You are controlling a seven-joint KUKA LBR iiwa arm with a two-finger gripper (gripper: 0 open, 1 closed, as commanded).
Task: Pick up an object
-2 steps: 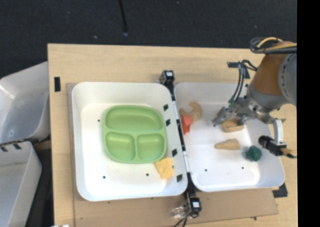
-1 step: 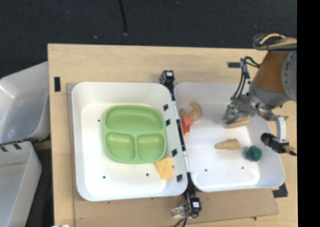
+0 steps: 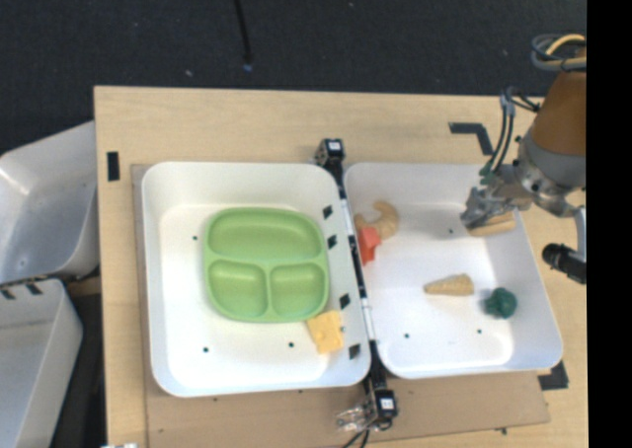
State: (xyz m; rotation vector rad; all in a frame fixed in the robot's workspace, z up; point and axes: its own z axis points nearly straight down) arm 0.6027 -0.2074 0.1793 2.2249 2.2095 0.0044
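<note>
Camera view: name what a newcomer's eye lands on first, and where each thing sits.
The green divided plate dominates the left bin. In the right bin, the pincer hangs low at the far right side over a tan piece, while a dark green lump sits nearer the front.

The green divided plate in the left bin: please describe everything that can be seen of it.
The green divided plate is light green, looks like smooth plastic, and has a rounded-square outline with a raised rim. Ridges split it into three compartments: one wide across the far side, two smaller on the near side. It lies flat, right side up, on the floor of the left bin, about in its middle. A yellow block lies at its near right corner, touching or almost touching the rim.
</note>
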